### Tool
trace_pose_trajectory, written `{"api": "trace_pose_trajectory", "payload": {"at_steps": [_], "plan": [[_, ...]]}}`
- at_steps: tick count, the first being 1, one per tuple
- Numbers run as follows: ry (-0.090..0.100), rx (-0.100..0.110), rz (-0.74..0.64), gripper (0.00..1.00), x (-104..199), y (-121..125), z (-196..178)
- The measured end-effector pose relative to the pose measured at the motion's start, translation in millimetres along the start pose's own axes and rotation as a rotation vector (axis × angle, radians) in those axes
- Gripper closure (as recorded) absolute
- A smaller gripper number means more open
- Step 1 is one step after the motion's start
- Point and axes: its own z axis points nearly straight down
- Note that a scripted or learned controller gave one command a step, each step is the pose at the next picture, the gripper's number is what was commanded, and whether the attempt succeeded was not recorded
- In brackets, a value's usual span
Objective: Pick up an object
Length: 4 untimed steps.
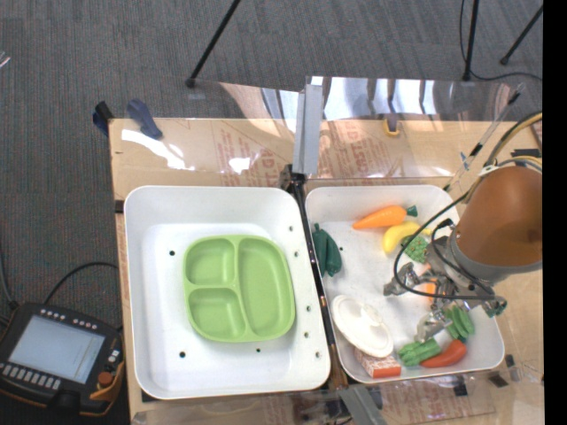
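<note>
My gripper (437, 312) hangs low over the right part of the right bin (350, 204), under the orange band of the arm (502, 218). Its fingers are hidden among cables and toys, so their state does not show. Under and around it lie a small orange piece (429, 289), a green toy (461, 321), a green pod (418, 352) and a red pepper (447, 354). Farther back lie an orange carrot (381, 217) and a yellow toy (399, 235). I see nothing held between the fingers.
A white lid-like dish (362, 324) and a red-and-white block (382, 369) lie at the bin's front. A dark green leafy toy (328, 250) rests by the left wall. The left bin (151, 215) holds a green divided plate (239, 288). A clear panel stands behind the bins.
</note>
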Motion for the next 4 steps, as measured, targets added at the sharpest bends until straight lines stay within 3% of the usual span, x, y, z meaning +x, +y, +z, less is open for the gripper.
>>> {"api": "trace_pose_trajectory", "payload": {"at_steps": [1, 2, 4], "plan": [[-0.001, 0.000, -0.044, 0.00, -13, -45, 0], [-0.003, 0.000, -0.001, 0.00, -72, -63, 0], [-0.001, -0.003, 0.018, 0.00, -59, -60, 0]]}}
